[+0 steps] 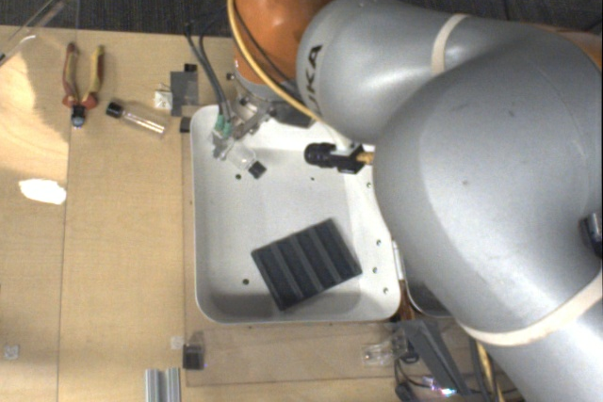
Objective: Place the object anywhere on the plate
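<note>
A dark ribbed rectangular plate (306, 264) lies flat in the near part of the white bin (212, 297), turned a little askew. My gripper (229, 136) hangs over the bin's far left corner, pointing down, with something small and green (223, 122) at its tip. Whether the green piece is held cannot be told. A small black block (255, 169) lies on the bin floor just to the near right of the gripper. The arm's large grey body covers the bin's right side and everything beyond it.
On the wooden bench left of the bin lie red-handled pliers (81, 75), a clear vial (138, 118), a small dark box (186, 87) and a white scrap (42, 192). Small metal fittings (192, 354) sit by the bin's near left corner.
</note>
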{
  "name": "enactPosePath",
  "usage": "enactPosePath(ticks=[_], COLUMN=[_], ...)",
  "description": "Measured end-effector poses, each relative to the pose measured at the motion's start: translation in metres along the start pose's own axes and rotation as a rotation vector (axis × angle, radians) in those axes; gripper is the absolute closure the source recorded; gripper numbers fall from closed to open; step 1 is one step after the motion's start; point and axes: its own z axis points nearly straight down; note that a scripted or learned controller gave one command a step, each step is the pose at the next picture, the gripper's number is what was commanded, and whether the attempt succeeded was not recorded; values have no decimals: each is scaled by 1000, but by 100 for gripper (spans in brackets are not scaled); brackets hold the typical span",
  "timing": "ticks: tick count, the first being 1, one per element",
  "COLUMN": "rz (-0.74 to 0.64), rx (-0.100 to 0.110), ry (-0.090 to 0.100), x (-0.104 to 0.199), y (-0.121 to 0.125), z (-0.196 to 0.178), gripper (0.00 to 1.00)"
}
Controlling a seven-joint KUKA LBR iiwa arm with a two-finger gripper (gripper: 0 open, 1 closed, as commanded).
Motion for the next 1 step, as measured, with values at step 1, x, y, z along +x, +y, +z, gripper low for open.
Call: enactPosePath(ticks=[1], rz=[-3], rx=[-6], ry=[-4], x=[0], y=[2], z=[-13], gripper=[100])
